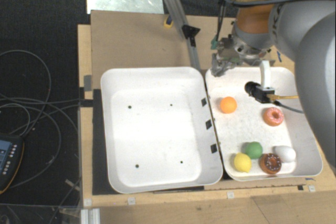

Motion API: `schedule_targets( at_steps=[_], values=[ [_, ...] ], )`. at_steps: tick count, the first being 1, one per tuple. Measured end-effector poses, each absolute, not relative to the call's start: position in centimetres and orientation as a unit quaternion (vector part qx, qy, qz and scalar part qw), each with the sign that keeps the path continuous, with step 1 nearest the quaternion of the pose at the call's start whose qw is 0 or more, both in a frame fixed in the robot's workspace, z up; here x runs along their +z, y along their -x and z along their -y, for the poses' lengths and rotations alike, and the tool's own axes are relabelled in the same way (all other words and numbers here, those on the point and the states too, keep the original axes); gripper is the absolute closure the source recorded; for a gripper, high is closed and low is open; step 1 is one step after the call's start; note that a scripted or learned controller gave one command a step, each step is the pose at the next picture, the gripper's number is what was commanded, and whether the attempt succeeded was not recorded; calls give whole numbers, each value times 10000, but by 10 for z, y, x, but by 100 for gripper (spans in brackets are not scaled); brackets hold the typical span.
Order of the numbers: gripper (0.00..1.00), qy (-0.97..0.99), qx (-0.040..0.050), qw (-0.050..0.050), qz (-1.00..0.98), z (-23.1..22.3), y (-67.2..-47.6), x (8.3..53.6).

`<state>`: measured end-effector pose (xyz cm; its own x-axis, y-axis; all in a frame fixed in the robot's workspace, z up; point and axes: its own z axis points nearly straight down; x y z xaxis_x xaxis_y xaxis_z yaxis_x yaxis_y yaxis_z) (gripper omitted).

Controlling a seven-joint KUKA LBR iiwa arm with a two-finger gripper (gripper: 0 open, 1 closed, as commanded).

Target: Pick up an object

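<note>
The right bin [310,165] holds several small objects. An orange ball [228,105] lies near its left wall, and a pink frosted donut [273,116] lies to the right of it. At the front sit a green ball [253,150], a yellow lemon [242,162], a chocolate donut [271,163] and a white egg [285,153]. My gripper [221,67] hangs over the bin's far left corner, well behind the orange ball and apart from it. Nothing shows in its grasp.
The left bin [113,113] lies beside the right one, joined by black clips [208,124]. The grey arm covers the right bin's far right side. A metal pole [176,5] slants across the back. Cables lie on the floor at left.
</note>
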<state>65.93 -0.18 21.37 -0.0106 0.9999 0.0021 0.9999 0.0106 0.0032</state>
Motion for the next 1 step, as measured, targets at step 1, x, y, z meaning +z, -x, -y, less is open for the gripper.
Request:
schedule_targets(
  at_steps=[1],
  values=[
    [100,-7038,17,10,-7104,-42,-670,217]
  ],
)
